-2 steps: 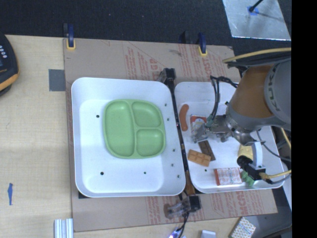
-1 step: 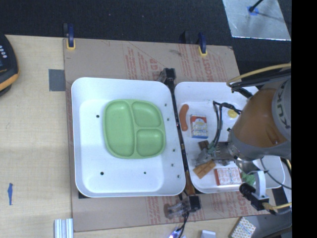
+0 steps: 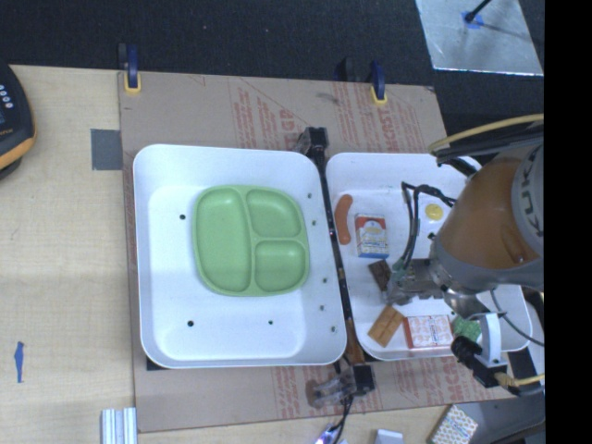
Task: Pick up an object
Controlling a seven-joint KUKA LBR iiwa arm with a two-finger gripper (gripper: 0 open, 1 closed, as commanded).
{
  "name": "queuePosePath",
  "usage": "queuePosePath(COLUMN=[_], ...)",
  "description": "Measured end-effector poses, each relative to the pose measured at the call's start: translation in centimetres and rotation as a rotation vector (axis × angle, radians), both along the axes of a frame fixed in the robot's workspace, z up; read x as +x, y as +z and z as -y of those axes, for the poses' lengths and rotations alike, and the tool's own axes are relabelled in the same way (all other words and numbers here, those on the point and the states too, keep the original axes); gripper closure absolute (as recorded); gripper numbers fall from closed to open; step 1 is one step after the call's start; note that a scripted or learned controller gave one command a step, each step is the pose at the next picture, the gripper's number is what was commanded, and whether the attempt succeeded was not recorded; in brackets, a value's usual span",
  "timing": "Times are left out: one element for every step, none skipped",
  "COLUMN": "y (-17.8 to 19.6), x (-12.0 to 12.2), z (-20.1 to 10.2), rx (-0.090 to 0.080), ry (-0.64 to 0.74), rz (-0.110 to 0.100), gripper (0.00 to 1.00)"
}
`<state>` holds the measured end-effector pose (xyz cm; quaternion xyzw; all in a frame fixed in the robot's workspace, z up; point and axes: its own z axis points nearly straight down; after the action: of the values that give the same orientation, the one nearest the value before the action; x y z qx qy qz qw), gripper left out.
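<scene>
My gripper (image 3: 401, 287) hangs low in the right bin (image 3: 388, 166), under the grey arm with its orange band (image 3: 486, 220). It sits right beside a small dark brown block (image 3: 378, 272), touching or just above it. A tan wafer-like piece (image 3: 386, 325) lies just below the gripper. To its right a pink and white box (image 3: 428, 331) rests near the bin's front edge. Further back are a red, white and blue carton (image 3: 371, 236) and an orange sausage (image 3: 343, 218). A small yellow item (image 3: 433, 213) shows by the arm.
The left bin (image 3: 157, 248) bears a green divided plate (image 3: 250, 240). A black bracket (image 3: 314, 141) and clips sit along the seam between the bins. Blue clamps (image 3: 376, 80) hold the cardboard sheet at the back. Cables trail off the arm at the lower right.
</scene>
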<state>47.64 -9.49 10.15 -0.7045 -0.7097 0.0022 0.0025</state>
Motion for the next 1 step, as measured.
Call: queuePosePath(y=[-0.04], x=[-0.01], z=[-0.02], rx=[0.000], ry=[0.000], rz=[0.000], gripper=[0.00])
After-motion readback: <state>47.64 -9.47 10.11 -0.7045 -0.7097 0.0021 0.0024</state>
